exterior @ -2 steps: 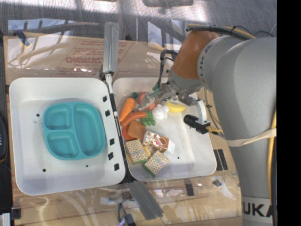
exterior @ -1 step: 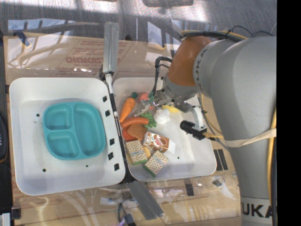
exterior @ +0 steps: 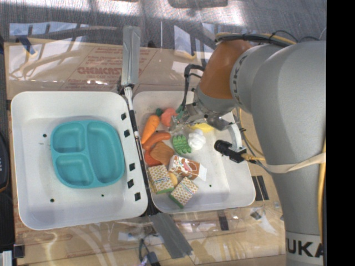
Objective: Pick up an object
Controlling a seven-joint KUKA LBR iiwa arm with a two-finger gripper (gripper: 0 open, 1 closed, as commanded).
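arm low over the crowded right bin

the gripper (exterior: 186, 122) sat low in the upper part of the right bin (exterior: 233, 190), right at the pile of toy food, and its metal parts merged with the clutter, so i could not tell how it was set or whether anything was caught in it. the grey arm (exterior: 288, 110) with its orange band (exterior: 222, 71) came in from the right and covered the bin's upper right corner.

just beside the gripper lay an orange carrot (exterior: 150, 127), with a second orange piece (exterior: 157, 139) under it and a reddish piece (exterior: 168, 116) above. a green ridged item (exterior: 181, 143) and a white lump (exterior: 196, 141) lay just below the gripper, a yellow piece (exterior: 203, 128) beside them. a brown slab (exterior: 162, 152) rested nearer the bin's middle. three small printed packets (exterior: 184, 167) clustered toward the bin's lower left part, touching one another.

the left bin (exterior: 28, 159) held a teal divided tray (exterior: 87, 153) with three compartments, lying flat near its middle. a grey strip (exterior: 131, 57) ran up from the join between the two bins. brown printed cardboard (exterior: 83, 65) lay beneath both bins.
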